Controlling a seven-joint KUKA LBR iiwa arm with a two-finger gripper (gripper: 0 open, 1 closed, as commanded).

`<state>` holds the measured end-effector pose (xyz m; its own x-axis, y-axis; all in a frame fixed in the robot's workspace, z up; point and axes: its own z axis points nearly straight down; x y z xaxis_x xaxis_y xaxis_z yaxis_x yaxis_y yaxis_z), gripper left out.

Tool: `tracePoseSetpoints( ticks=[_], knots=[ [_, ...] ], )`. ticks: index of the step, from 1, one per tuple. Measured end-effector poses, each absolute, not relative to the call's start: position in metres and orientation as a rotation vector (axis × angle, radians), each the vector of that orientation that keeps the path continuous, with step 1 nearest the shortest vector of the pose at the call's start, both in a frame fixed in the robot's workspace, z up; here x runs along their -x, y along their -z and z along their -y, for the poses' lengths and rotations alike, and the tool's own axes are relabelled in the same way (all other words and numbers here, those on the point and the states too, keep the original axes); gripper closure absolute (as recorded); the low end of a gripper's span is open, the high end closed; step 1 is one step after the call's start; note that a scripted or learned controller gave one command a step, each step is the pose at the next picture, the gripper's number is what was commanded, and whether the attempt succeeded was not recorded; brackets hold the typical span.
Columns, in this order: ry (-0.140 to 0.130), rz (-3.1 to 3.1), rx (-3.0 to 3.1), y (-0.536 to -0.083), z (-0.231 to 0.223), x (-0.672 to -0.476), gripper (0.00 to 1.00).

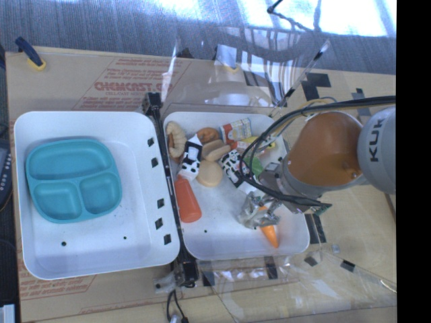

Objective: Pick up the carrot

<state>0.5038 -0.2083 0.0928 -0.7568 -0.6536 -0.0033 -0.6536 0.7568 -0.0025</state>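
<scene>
While the gripper (258, 212) sits over the carrot (269, 234) in the right bin (222, 244), I cannot tell its grip; glare blurs it

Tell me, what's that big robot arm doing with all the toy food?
The grey and orange robot arm has reached into the right bin, which is full of toy food. Its claw sits low right beside the little orange carrot, which lies near the bin's front edge. I can't tell if it has grabbed the carrot. The left bin has a blue divided plate.
</scene>
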Motion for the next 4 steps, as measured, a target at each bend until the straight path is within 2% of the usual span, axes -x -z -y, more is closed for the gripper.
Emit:
tracePoseSetpoints(
  ticks=[1,2,3,4],
  knots=[
    [0.002,-2.755,1.502,-0.124,0.209,-0.501,1.0],
    [0.001,-2.756,1.502,-0.124,0.209,-0.5,0.0],
    [-0.002,-2.815,1.394,-0.091,0.21,-0.482,0.0],
    [0.001,-2.806,1.403,-0.102,0.208,-0.485,1.0]
  ],
)
